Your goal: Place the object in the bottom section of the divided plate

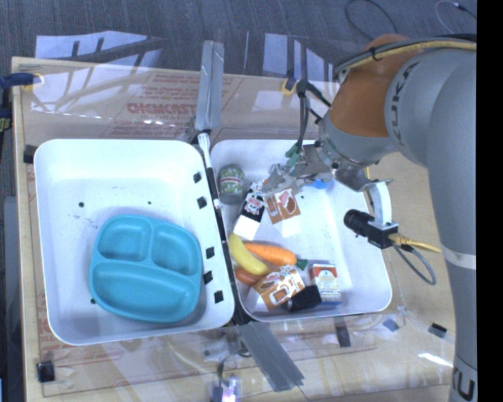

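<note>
Blue, the divided plate [147,268] lies in the left bin [59,174], toward its near side, its large section nearest the viewer and bare. The arm [419,99] reaches in from the right over the right bin [365,283]. The gripper [287,174] hangs low at that bin's far side, just above a small packet [282,206]; how it stands, I cannot tell. Nearer lie a banana [246,258], a carrot [270,253], a box [278,286] and a can [230,181] by the divider.

divided plate [147,268] in left bin [59,174] | carrot [271,253], banana [246,256] in right bin [365,287] | pincer [287,172] over right bin
</note>
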Controlling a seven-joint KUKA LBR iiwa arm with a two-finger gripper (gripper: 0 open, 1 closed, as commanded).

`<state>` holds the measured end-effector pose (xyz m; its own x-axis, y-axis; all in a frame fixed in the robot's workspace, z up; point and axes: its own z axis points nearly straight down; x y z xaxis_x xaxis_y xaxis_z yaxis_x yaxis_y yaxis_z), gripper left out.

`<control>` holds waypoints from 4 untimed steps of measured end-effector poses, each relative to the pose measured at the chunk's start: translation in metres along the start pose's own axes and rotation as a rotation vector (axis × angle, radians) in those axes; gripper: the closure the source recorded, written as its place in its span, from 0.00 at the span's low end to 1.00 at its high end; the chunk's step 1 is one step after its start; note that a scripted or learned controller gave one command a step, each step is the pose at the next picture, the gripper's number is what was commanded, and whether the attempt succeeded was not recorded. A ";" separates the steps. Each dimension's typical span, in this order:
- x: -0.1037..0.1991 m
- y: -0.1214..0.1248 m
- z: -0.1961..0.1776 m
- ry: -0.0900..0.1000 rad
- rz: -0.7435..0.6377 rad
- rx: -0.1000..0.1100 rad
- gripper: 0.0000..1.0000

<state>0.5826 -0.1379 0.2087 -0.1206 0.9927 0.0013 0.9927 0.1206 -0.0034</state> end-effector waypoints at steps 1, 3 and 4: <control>0.011 0.024 -0.064 -0.001 0.148 0.000 1.00; 0.186 -0.056 0.019 -0.002 -0.064 0.002 1.00; 0.185 -0.056 0.019 -0.002 -0.062 0.001 0.00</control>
<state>0.5048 0.0393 0.1905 -0.1819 0.9833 -0.0007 0.9833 0.1819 -0.0044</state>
